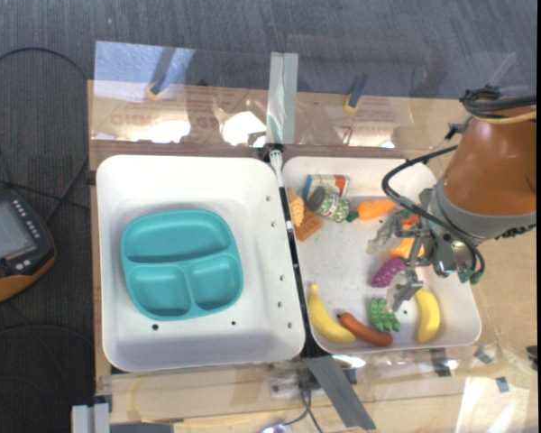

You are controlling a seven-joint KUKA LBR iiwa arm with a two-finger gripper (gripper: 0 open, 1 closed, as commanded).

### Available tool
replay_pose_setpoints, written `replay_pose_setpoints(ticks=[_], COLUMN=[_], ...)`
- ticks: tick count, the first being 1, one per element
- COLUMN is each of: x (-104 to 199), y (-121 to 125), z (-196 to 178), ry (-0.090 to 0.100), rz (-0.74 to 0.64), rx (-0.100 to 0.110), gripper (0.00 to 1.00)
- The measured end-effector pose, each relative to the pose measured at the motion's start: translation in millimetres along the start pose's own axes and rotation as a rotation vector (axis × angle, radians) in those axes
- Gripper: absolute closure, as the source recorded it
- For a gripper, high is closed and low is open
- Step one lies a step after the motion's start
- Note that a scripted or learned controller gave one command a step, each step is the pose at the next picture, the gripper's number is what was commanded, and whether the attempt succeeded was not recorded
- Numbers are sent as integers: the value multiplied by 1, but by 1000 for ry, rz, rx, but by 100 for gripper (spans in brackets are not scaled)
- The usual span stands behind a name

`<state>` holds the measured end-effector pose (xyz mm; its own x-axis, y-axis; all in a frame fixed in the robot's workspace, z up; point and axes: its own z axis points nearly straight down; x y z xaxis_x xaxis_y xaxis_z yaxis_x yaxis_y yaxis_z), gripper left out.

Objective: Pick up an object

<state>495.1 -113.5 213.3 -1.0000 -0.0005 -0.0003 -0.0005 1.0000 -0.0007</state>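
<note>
Open floor is left in the middle of the right bin (451,336), between the upper cluster around the orange carrot (376,209) and the lower row of two bananas (328,319), red sausage (368,329) and green toy (382,314). The left bin (117,332) is largely taken up by a teal divided tray (181,262); only its margins are free.

bananas: two yellow ones; banana (328,317) curves along the right bin's front-left, another (427,316) near the front-right corner
sausage (368,329): red-brown, lying at the front, touching the left banana's tip
green piece (382,313): just behind the sausage
grapes (389,271): purple, mid-bin
carrot (376,210): orange, toward the back
can (325,193): on its side, back-left
cracker (302,218): orange, against the left wall
</note>
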Motion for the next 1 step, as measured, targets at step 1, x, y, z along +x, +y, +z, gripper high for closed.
replay_pose_setpoints(ticks=[1], x=[-112], y=[-26], z=[123], ry=[-12], rz=[98], rx=[2], gripper=[0])
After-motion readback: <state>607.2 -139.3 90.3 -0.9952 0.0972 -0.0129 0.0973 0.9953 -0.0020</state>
